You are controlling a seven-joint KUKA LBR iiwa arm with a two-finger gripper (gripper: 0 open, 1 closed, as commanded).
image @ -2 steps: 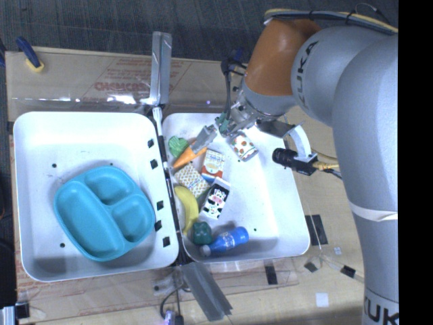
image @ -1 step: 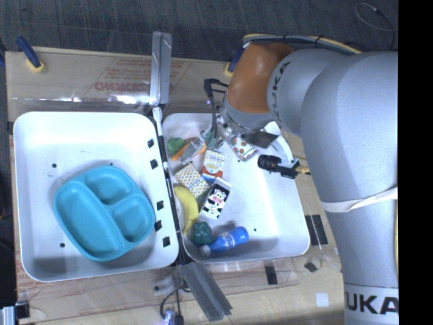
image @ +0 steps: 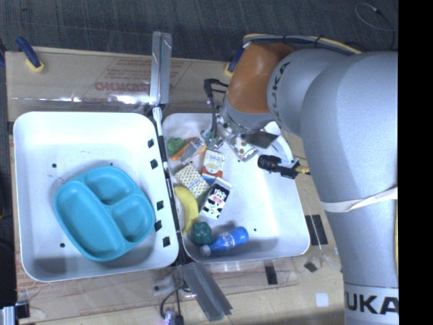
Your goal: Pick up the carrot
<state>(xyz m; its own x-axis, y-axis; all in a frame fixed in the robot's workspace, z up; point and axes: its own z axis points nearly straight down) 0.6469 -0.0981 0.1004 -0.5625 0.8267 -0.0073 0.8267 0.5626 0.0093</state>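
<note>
The carrot (image: 183, 154) looks like the small orange sliver up at the far end of the right bin (image: 284, 215), tucked close against the wall it shares with the other bin. A green leafy-looking thing (image: 176, 143) sits right against it. It's hard to say where one ends and the other starts, they're that jammed together. Just to the right of the carrot is a small carton with an orange and white label (image: 213, 162), and just below it there's a checkered packet (image: 191, 178).

The tool (image: 216, 138) is down in that same far end of the right bin, near the carrot but off to its right, about over the top edge of the small carton. The arm (image: 318, 114), grey with the fat orange band, covers most of it from this angle, so I can't tell whether it's released or clenched. The carrot itself is lying in the bin, apart from the tool.

Further out in that bin, a banana (image: 186, 205) runs along the left wall, with a cow-print carton (image: 216, 200) just beside it. A dark teal round thing (image: 201, 232) and a blue bottle (image: 226, 239) lie down at the near end, touching each other.

The left bin (image: 40, 134) has a light blue divided plate (image: 105, 212) with three compartments, sitting toward the near side. Both bins are on a brownish cardboard-covered surface (image: 88, 70).
</note>
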